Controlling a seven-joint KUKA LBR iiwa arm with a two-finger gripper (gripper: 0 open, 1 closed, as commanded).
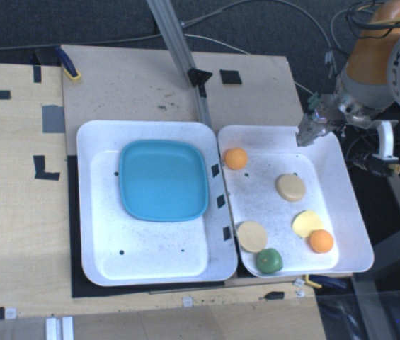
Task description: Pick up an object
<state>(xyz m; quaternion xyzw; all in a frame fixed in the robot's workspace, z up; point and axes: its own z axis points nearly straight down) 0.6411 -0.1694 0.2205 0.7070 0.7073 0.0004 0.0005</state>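
The right bin (348, 211) holds several small things: an orange ball (236, 159) near its far left corner, a beige puck (291, 187) in the middle, a second beige puck (252, 236) at the near left, a green ball (269, 261) at the front edge, and a yellow piece (304, 223) touching another orange ball (321, 241). My gripper (310, 134) hangs over the bin's far right corner, well apart from all of them, with nothing seen in it.
The left bin (93, 211) bears a blue square plate (163, 179). A slanted metal post (178, 41) rises behind the bins. Cables (284, 9) trail over the dark floor at the back right.
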